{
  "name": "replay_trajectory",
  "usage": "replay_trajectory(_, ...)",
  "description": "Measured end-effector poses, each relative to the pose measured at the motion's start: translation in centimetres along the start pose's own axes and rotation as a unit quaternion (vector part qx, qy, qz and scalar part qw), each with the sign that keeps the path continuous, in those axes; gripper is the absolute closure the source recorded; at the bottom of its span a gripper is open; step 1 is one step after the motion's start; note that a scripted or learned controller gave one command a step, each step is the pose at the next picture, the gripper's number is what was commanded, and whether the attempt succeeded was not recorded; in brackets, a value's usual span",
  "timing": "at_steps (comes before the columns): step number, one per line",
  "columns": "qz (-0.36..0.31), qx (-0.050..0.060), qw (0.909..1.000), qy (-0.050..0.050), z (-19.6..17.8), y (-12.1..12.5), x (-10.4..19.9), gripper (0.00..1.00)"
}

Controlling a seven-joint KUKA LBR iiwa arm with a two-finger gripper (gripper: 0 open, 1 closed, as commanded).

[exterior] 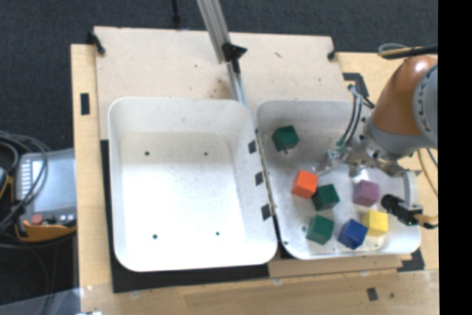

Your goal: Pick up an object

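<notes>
A grey robot arm with an orange band above the wrist reaches in from the right and bends down over the right-hand bin. Its claw hangs low inside that bin, near the middle, among the blocks. Thin cables run down along the wrist. The claw's metal parts blur together, so whether it is open or closed cannot be told, and no block can be seen held in it.

Two shallow white bins sit side by side on a pale wooden desk. Both have rounded corners and smooth, speckled plastic floors. The left-hand bin shows its bare floor with a few small dark dots.

The right-hand bin holds seven small, matte, square-edged cubes. A dark green cube lies alone toward the upper left. An orange cube sits near the centre, with another dark green cube just beside it on its right. A purple cube lies just below and right of the claw. Along the near wall sit a third green cube, a blue cube and a yellow cube, close together.

A slanted aluminium rail rises from the desk behind the bins.
</notes>
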State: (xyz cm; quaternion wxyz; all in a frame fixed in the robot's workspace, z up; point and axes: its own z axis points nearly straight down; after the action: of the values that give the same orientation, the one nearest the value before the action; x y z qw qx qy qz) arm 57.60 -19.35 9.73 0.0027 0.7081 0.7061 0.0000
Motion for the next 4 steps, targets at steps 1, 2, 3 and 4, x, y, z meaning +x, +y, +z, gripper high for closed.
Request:
replay_trajectory(1, 0.003, -0.003, 1.0000, 0.000, -1.3, 0.1, -0.1, 1.00)
replay_trajectory(2, -0.002, -0.002, 1.0000, 0.001, -7.0, 1.1, -0.8, 1.00)
replay_trajectory(3, -0.003, -0.002, 1.0000, 0.001, -11.6, 1.0, -1.4, 1.00)
replay_trajectory(4, -0.003, -0.001, 1.0000, 0.001, -15.1, 1.1, -1.6, 1.00)
